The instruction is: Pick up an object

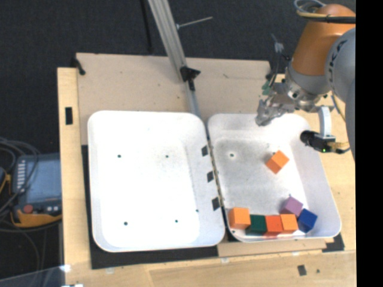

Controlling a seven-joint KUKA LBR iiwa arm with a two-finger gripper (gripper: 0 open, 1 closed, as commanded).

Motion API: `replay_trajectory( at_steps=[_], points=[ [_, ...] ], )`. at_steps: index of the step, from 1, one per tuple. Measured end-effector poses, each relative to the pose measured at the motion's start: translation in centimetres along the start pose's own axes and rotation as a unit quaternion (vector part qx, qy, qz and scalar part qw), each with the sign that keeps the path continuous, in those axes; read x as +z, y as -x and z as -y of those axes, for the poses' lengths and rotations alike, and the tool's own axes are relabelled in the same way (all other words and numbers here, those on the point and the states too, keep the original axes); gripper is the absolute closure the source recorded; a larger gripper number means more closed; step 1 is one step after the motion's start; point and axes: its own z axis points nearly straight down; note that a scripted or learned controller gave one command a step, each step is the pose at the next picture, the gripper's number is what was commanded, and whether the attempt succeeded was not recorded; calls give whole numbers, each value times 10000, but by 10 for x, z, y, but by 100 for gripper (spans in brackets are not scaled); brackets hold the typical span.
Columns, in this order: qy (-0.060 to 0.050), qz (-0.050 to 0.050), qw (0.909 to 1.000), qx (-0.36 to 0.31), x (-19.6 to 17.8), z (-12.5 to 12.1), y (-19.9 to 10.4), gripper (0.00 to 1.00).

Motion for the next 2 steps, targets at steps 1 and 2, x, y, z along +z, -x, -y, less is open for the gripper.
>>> replay_trajectory(
  at_steps=[1, 2],
  points=[
    [9, -2, 10000, -51, -17, -3, -50, 100],
    [11, -4, 10000, -53, -27, -8, -102, 100]
  ],
)
